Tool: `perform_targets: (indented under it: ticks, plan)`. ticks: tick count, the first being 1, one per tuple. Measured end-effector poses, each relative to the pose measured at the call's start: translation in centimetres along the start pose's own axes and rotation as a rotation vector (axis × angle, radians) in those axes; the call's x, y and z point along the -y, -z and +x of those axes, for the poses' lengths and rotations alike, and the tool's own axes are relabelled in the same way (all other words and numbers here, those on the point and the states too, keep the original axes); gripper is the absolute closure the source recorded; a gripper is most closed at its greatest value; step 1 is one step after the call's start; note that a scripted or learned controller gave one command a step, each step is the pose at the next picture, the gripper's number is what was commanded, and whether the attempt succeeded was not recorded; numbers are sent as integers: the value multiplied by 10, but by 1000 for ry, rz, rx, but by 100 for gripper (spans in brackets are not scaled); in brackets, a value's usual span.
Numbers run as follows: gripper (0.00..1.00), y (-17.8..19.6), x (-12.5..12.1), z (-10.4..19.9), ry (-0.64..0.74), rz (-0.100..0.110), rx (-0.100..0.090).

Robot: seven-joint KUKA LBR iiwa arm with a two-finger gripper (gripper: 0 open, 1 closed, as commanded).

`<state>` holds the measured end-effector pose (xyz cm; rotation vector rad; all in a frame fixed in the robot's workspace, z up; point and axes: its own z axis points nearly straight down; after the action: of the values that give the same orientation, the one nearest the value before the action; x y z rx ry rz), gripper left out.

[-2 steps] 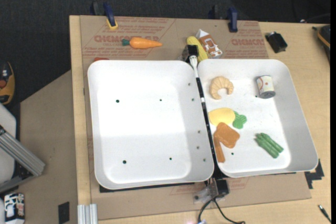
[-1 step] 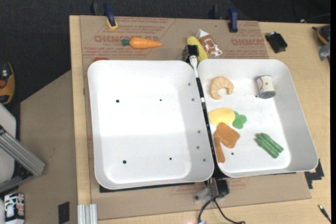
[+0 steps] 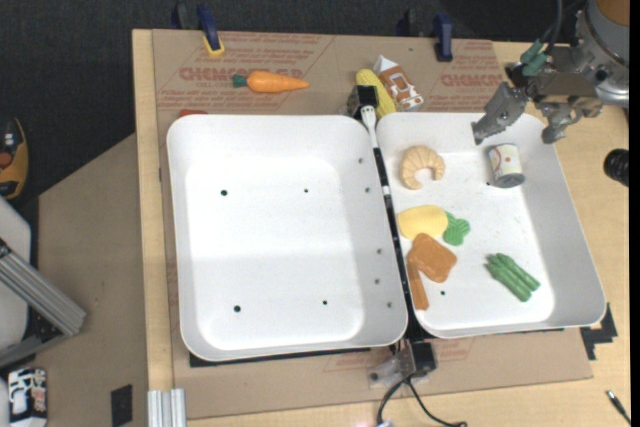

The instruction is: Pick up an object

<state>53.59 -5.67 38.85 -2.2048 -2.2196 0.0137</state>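
My gripper (image 3: 526, 123) hovers over the back of the right bin (image 3: 560, 215), its two fingers spread apart and nothing between them. Just below it a small white can (image 3: 505, 165) lies on its side. Further left in the same bin rests a tan croissant (image 3: 422, 165). Toward the front sit a yellow piece (image 3: 422, 220), a small green piece (image 3: 457, 231), a brown toast slice (image 3: 432, 258) and a green bean bundle (image 3: 512, 276).
The left bin (image 3: 200, 215) stands beside the right one, their rims touching. Behind the bins on the cardboard lie a carrot (image 3: 272, 83), a banana (image 3: 368, 85) and a small carton (image 3: 398, 87). Blue clamps (image 3: 210, 30) hold the board's back edge.
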Motion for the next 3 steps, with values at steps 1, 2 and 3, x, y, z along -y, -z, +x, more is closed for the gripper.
perform_targets:
  ticks: [1, 2, 3]
  plan:
    - [100, 20, 0, -4, -6, -20, 4]
    - [100, 147, 35, 31, -2, -34, 3]
    - [0, 138, 34, 30, -6, -16, 3]
